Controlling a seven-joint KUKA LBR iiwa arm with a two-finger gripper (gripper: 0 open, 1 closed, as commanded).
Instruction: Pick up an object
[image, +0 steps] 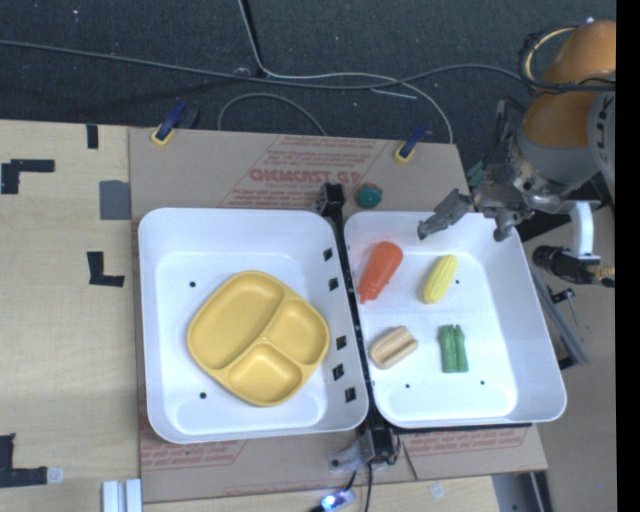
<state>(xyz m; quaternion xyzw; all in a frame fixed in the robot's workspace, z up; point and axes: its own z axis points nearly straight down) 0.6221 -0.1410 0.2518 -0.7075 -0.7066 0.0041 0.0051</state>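
Observation:
The right bin (528, 330) holds an orange carrot (379, 270), a yellow corn cob (440, 278), a tan bread roll (392, 346) and a green bundle of beans (454, 349). My gripper (470, 224) hangs over the bin's far rim, above and to the right of the corn. It is open: one finger (438, 222) points left, the other (501, 229) is set well apart, and nothing lies between them. The grey wrist and orange band rise at the top right.
A yellow divided plate (258, 337) lies in the left bin (170, 260). A small teal object (370, 195) sits on the cardboard just behind the bins. Black clips line the seam between the bins. Cables run across the dark floor at the back.

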